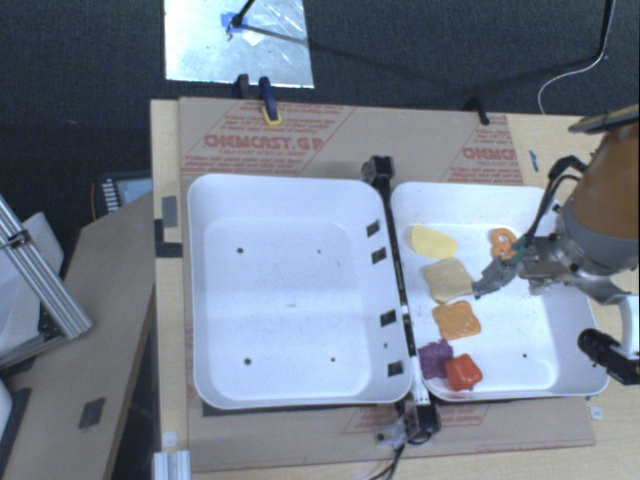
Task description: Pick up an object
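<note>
Gripper [487,280] low in right bin [560,378], tip beside tan slab [447,280]. Jaws: cannot tell, too small and dark.

Risks, as judgement: tip may nudge tan slab sideways instead of straddling it; flat pieces sit low, so jaws could skid over top; neighbours close, so stray contact could shift orange piece [456,319].

Right bin contents: yellow piece [432,240] at top, small orange ring [502,238] near it, tan slab, orange piece, then purple lump [435,356] touching red block [463,372] at front edge. Left bin [215,298] white, alongside on table [330,133].
</note>
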